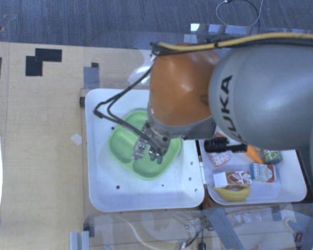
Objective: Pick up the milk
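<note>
- Arm [261, 92]: grey casing lettered "UKA" where readable, orange band above the wrist, reaching from the right over the left bin [101, 191].
- Jaws [148, 151]: hanging over the green plate [120, 145] in the left bin; whether wide or narrow cannot be told.
- Milk [263, 173]: small blue-and-white carton lying in the right bin [297, 191], its print too small to read.
- Near it: a red-and-white packet [232, 178] and a banana [232, 193].
- Desk [36, 139]: pale wood.

One fixed camera overhead (slanted) looks down on both bins [146, 197].
</note>
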### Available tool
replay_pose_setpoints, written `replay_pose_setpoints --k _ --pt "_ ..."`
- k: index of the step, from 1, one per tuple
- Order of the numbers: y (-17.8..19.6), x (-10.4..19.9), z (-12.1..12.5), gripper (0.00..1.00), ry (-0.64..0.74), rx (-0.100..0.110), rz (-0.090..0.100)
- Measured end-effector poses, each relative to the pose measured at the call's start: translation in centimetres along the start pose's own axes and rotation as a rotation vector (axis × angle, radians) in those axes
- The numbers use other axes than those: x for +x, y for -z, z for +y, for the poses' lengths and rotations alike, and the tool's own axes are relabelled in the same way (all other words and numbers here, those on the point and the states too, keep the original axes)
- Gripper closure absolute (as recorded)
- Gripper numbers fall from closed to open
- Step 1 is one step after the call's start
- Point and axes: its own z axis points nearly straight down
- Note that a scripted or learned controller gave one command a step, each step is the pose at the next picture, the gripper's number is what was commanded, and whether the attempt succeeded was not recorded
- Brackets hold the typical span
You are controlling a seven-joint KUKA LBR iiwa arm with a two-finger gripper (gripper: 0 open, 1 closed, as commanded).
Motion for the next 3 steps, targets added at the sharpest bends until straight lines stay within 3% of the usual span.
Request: replay_pose_setpoints --k 1,2,3 --pt "-3.2 1.4 2.9 1.00 -0.444 0.005 0.003" --pt "-5.0 0.7 1.3 1.00 -0.027 0.002 0.002" --pt "-4.4 1.4 2.9 1.00 0.325 0.000 0.001"
